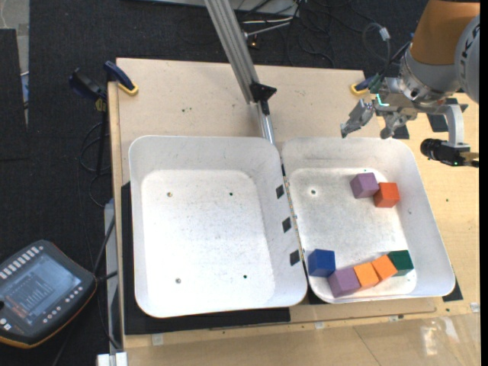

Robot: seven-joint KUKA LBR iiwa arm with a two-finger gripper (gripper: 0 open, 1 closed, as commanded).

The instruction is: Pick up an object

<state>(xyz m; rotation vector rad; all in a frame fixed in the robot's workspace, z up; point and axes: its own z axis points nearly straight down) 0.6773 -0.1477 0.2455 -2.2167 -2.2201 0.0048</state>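
purple block (pixel 364 184), skewed – touching orange block (pixel 387 194)

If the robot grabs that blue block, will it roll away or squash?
The blue block looks like a flat-faced cube, so it should probably sit still rather than roll. Its crisp edges suggest it is stiff. It touches a purple block, which a push might nudge.

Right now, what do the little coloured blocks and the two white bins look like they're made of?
The blocks, such as the purple one and the blue one, look like painted wood or hard plastic: flat matte colour, crisp edges, no shine. Which of the two, the view leaves open. The left bin and right bin look like thin moulded plastic: rounded corners, a smooth raised rim, dull and speckled with scuffs.
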